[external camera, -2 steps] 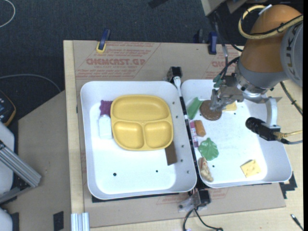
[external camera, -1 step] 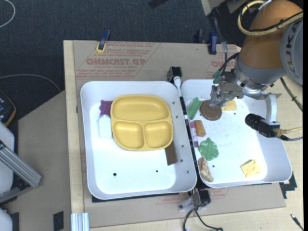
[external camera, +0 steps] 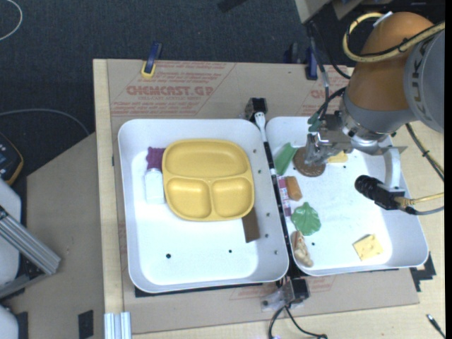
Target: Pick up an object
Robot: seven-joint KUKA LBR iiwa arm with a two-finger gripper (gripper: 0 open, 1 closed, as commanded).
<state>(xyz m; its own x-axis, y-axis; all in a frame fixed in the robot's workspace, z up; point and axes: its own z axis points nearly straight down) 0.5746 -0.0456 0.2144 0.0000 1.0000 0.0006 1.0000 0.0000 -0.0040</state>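
Note:
My gripper (external camera: 316, 149) hangs low over the back left part of the right bin (external camera: 395, 256). Directly under it lies a brown round disc (external camera: 308, 166), partly covered by the gripper. A green leaf-shaped piece (external camera: 284, 157) lies just left of the disc, by the bin's left wall. A small yellow bit (external camera: 338, 158) shows to the gripper's right. Nothing is visibly held.
The right bin also holds a small orange-brown piece (external camera: 293, 188), a pink strip (external camera: 282, 191), a green leafy lump (external camera: 306, 218), a tan piece (external camera: 301, 248) and a yellow cheese wedge (external camera: 368, 246). In the left bin (external camera: 191, 270) are a yellow divided plate (external camera: 208, 178), a white bottle (external camera: 153, 186), a purple item (external camera: 155, 157) and a brown block (external camera: 250, 227).

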